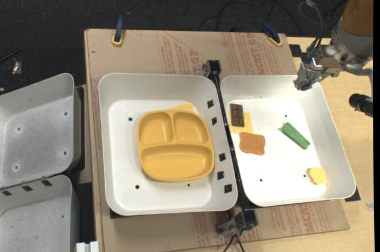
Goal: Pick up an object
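At far left, on the dark floor, two grey perforated panels (35,120), one behind the other. Next to them, a brown board (178,49) with red print, pinned at its far edge by two blue-and-yellow clamps (118,31), one toward each corner.

On the board, the left bin (107,126): white, shallow, with rounded corners. Inside it, near the middle, a yellow divided plate (176,145), lying flat with two small compartments at the far side and one long compartment at the near side. Just behind its far right corner, a sliver of pale yellow card.

Between the bins, a black strip (222,126) running from far to near, with small black tabs along it.

Then the right bin (332,126), touching that strip. In it, four loose pieces for picking:
- Close to the left wall, a dark brown bar (237,115) resting on a yellow card.
- Just in front of that, a flat orange-brown piece (252,143).
- Further right, near the middle, a green block (295,135) lying at a slant.
- Toward the near right corner, a small yellow lump (317,176).

At the bin's far right corner, over the rim, the gripper (306,79), well apart from all four pieces. Spread or pressed together: cannot tell at this size. Above it, at the right edge, the grey arm (350,46) with its orange band.
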Tool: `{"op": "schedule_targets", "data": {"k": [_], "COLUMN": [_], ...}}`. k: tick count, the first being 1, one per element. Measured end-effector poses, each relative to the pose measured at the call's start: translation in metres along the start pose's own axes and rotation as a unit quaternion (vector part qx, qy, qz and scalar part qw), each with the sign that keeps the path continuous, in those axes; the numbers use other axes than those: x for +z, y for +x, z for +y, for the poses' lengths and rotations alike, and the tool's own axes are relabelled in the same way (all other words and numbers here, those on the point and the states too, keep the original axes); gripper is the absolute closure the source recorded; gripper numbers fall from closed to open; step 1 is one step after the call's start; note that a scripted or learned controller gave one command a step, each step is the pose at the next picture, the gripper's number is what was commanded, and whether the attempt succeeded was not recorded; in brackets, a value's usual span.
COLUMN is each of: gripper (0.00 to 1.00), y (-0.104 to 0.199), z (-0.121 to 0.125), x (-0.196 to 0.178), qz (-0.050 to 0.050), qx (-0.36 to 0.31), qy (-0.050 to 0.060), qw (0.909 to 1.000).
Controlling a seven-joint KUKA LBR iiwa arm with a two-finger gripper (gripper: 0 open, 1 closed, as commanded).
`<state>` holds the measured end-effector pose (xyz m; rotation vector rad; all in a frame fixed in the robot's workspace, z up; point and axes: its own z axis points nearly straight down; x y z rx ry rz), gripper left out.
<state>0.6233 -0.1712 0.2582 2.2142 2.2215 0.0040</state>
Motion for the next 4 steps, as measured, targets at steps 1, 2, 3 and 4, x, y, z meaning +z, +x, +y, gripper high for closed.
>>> {"op": "schedule_targets", "data": {"k": [1,2,3,4], "gripper": [1.0,1.0,1.0,1.0], "y": [0.055,0.106,0.156,0.211], "z": [-0.005,-0.012,-0.019,-0.032], "x": [-0.006,-0.011,-0.013,0.006], "qz": [0.002,0.001,0.001,0.002], "qx": [-0.002,-0.002,-0.002,-0.002], "qy": [0.002,0.003,0.003,0.004], "qw": [1.0,1.0,1.0,1.0]}}
